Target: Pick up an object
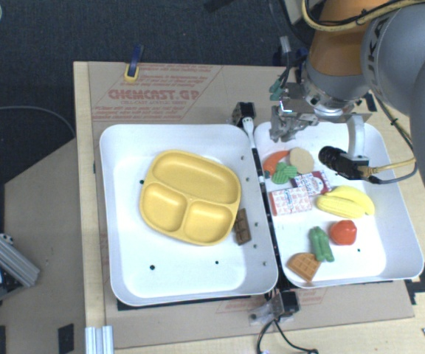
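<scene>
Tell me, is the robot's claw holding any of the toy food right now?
No. The two-finger metal gripper hangs above the top edge of the right shallow white bin, with nothing between its fingers. The toys lie in the bin below it.

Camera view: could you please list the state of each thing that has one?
Yellow tray: upright, compartments bare, in left bin.
Banana: lying flat, right bin.
Tomato: resting beside banana.
Carton: lying flat.
Pincer: above right bin's far edge, holding nothing visible.
</scene>
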### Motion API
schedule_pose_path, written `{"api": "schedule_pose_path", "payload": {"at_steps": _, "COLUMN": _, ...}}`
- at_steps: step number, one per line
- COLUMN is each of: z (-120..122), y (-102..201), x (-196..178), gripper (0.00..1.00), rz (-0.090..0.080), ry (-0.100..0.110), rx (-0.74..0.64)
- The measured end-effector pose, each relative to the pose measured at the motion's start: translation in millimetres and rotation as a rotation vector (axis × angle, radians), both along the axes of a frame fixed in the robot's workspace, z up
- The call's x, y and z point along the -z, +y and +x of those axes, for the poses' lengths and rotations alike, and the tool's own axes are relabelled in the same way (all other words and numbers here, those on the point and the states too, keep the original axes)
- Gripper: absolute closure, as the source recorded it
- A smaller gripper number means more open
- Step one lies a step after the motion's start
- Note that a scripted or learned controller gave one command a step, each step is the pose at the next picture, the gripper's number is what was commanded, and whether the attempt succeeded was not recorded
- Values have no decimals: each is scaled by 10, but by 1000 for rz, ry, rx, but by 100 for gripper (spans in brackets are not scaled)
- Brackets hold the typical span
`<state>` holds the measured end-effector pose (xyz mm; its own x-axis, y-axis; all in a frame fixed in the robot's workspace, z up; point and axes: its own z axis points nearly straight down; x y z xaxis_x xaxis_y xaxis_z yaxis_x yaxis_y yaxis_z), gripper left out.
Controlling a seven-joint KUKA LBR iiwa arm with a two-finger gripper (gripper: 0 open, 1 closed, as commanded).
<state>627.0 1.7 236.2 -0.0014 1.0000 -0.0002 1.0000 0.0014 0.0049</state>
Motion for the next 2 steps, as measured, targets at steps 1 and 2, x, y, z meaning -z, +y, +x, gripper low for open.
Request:
{"api": "schedule_pose_path", "payload": {"at_steps": 1, "z": -46, "y": -100, "x": 57, "gripper": 100, "rz": -1, "ry": 7, "rx": 3}}
{"api": "schedule_pose_path", "payload": {"at_steps": 2, "z": -44, "y": -37, "x": 17, "gripper": 100, "rz": -1, "ry": 3, "rx": 1}}
